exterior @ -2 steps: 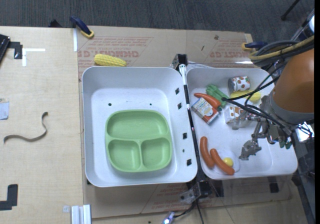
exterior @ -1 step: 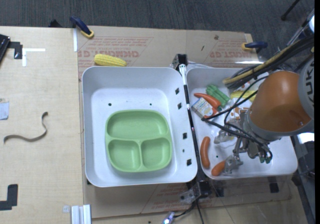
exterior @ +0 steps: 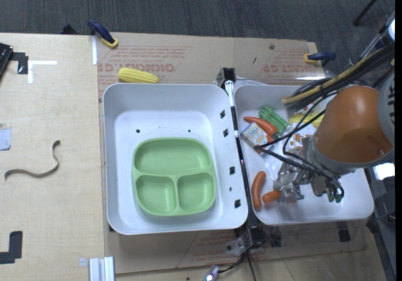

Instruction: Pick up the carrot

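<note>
Carrot (exterior: 257, 188), which I take to be the long orange piece lying lengthwise by the left wall of the right bin (exterior: 358, 207), near its front corner. The gripper (exterior: 291, 189) hangs low just beside it, on the side away from the wall; whether it is wide or narrow I cannot tell, as it is blurred and draped in cables. A shorter orange piece (exterior: 271, 197) lies between the two, touching or nearly so. My chief risks: closing on that piece instead, or pushing the carrot against the wall, where it could slip free.
</note>
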Robot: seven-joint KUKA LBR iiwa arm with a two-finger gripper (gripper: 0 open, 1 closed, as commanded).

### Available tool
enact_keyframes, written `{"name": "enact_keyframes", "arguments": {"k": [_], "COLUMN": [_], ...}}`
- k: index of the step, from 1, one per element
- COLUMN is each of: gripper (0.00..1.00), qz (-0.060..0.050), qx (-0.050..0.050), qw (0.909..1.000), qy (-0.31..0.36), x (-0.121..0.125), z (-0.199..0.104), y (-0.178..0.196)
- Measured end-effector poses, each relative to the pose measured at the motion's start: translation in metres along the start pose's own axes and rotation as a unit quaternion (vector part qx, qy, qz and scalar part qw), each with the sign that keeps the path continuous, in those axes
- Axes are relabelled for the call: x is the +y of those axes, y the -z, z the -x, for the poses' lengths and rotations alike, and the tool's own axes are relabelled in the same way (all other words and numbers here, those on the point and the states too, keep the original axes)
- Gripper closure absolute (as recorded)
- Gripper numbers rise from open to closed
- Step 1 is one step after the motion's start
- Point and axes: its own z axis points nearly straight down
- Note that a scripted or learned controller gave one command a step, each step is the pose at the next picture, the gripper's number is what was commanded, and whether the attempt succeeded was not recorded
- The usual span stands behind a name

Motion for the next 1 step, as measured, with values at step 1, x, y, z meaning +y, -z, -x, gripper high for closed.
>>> {"name": "enact_keyframes", "arguments": {"k": [1], "gripper": [0.00], "qz": [0.000], "qx": [0.000], "qw": [1.0000], "qy": [0.000], "x": [0.0001], "z": [0.0000], "y": [0.0000]}}
